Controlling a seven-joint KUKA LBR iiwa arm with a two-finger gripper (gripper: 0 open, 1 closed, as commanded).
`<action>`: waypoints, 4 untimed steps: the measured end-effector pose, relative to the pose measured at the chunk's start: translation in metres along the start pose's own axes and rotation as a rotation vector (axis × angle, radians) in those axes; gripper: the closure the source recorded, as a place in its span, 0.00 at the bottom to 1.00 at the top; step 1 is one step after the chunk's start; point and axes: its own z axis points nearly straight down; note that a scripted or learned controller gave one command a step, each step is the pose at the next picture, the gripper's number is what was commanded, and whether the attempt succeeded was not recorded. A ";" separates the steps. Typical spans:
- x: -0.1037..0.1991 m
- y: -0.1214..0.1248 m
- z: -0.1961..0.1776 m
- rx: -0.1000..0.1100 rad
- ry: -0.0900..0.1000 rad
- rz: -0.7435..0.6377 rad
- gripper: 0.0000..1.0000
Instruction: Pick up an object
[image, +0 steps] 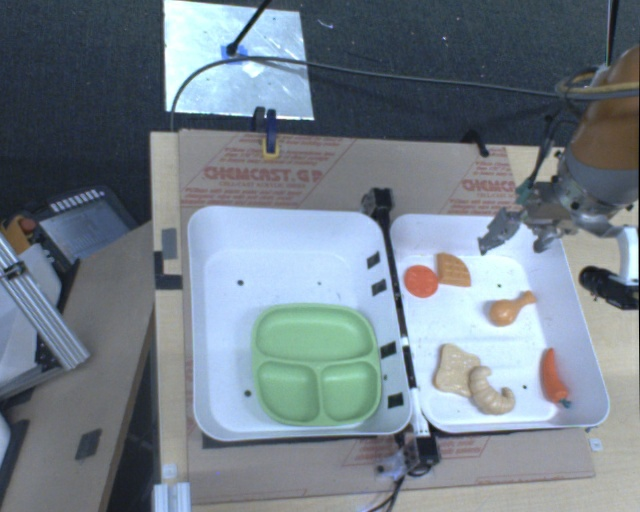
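Hovering with fingers spread and nothing held, the tool (520, 232) is approaching; the wedge (453, 270) lies just below-left, so next it likely descends and closes.

left bin (215, 240): smooth white plastic, slightly glossy
right bin (570, 300): same smooth white plastic, soft sheen
green tray (315, 362): matt pale-green plastic, three moulded compartments, at 6 o'clock in the left bin
toy foods: smooth plastic; the orange disc (421, 281) and carrot (554, 376) look faintly glossy
board under the bins (300, 170): brown printed cardboard, matt
foil sheet (240, 55): crinkled, shiny metal look, at 12 o'clock
floor (80, 100): dark, rough, carpet-like
gripper (520, 232): grey metal, dull finish
arm band (610, 130): orange, smooth
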 end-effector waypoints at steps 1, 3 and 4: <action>0.000 0.002 -0.007 -0.012 -0.002 -0.002 0.00; 0.009 -0.006 0.107 -0.008 -0.001 -0.001 0.00; 0.010 -0.006 0.156 -0.008 -0.001 -0.001 0.00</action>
